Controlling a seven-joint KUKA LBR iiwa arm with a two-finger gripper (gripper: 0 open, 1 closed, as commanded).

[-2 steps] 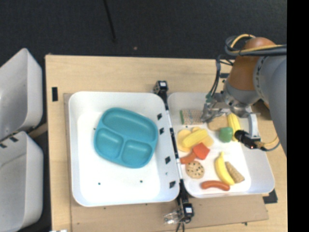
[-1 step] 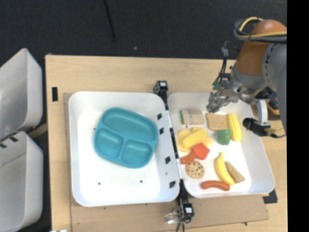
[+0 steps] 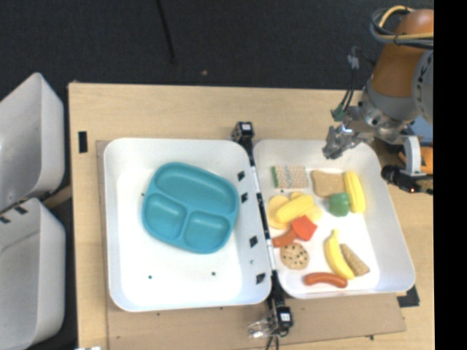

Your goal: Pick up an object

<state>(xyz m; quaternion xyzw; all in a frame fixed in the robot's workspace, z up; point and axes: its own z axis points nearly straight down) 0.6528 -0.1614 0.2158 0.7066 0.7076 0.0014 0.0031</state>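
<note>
Pictured nearest the lens, at the near end of the seam between the bins: a small black clip with a tangle of wires (image 3: 271, 324), apparently there to pin the 2 bins together. Beyond it, on the pale wooden bench (image 3: 87, 108), the shallow white left bin (image 3: 117, 217), with 1 turquoise plastic plate of 3 compartments (image 3: 191, 206) set aslant in its middle.

Crowded into the shallow white right bin (image 3: 387, 246), likely as a mixed stock for grasp trials, about 11 toy foods:
- a red sausage (image 3: 325, 279) closest to the near wall
- a round chip-studded biscuit (image 3: 294, 255)
- a small yellow banana (image 3: 334, 252) touching a brown bread stick (image 3: 354, 259)
- a red-orange block (image 3: 303, 227) beside an orange wedge (image 3: 283, 239)
- a heap of yellow lumps (image 3: 292, 208)
- a round green piece (image 3: 338, 205)
- a tan slice of toast (image 3: 327, 183) just beside a long yellow cob (image 3: 354, 190)
- a speckled cracker with a green edge (image 3: 290, 176)

Poised over the far part of that bin, just above the toast, the dark 2-finger gripper (image 3: 336, 146) on the grey arm with its orange band (image 3: 400, 60), reaching in from the right. Open or closed: could not be told at this size. Nothing seen carried in it.

Judged an approach stage, no pick yet made. Closest candidates: the toast and the cracker, both lying flat and thin, hence probably awkward to pinch. Better odds, perhaps, with the chunkier cob or green piece, though tightly packed neighbours risked a nudge or a double grab.
</note>
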